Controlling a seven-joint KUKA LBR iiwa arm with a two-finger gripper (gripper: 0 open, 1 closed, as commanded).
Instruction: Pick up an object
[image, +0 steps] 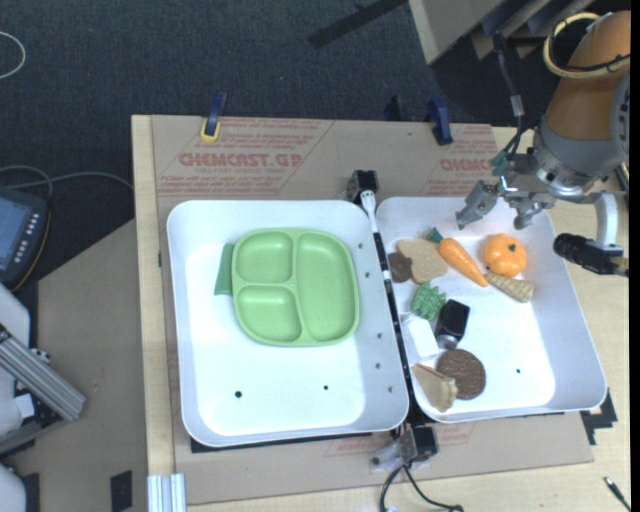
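- Camera view: we see the hand (503, 206) with its fingers spread and nothing between them, poised over the right bin's (560, 340) far end, presumably to drop onto a target.
- Nearest candidates, the carrot (462, 259) and orange (504, 255), lie just below it; the green tray (296, 286) fills the left bin (200, 390).

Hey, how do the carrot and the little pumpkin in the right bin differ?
The carrot is long and tapered; the pumpkin is round. The carrot lies flat at a slant with a green top at its upper-left end; the pumpkin sits with a small dark stem on top. The carrot rests against the bread-shaped piece; the pumpkin sits to the carrot's right, closer to the gripper. Both are orange and lie in the right bin.
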